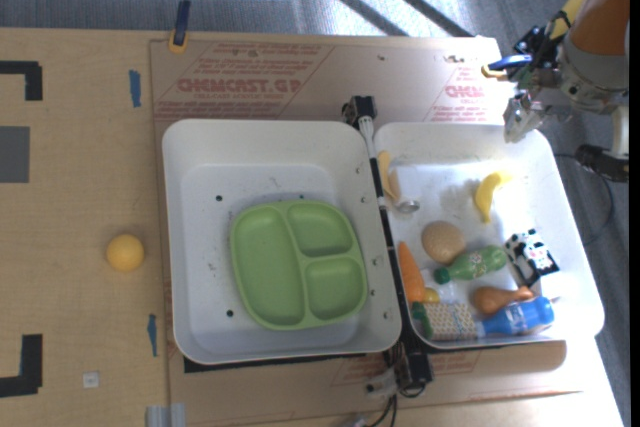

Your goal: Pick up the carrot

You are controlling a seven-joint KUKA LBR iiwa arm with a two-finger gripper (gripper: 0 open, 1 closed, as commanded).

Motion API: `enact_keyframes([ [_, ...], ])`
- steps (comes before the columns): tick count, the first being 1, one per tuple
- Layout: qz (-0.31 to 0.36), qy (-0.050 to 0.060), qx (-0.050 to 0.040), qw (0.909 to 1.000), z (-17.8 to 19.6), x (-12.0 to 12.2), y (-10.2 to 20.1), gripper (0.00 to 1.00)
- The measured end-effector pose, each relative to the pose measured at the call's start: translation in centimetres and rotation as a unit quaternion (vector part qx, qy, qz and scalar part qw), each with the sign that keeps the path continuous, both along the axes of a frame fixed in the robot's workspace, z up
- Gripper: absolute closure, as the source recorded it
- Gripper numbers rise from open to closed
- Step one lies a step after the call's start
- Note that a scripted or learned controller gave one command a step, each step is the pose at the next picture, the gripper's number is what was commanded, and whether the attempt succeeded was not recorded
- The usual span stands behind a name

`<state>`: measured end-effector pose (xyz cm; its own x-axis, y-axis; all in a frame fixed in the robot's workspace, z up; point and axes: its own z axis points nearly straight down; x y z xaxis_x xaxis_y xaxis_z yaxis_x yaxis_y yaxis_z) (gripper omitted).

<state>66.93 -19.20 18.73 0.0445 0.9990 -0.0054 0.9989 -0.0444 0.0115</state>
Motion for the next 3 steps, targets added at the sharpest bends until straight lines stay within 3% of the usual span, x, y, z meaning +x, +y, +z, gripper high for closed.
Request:
enact_keyframes([
  [1,0.000,0.003,0.0005,1.0000,-0.3,-0.1,0.0,0.00],
  [2,0.012,0.001,0.0043,0.9999,-8.8,-2.4,-1.3,0.00],
  [3,0.092,0.010,0.0101,0.9957,-9.8,-1.8,-1.4,0.00],
])
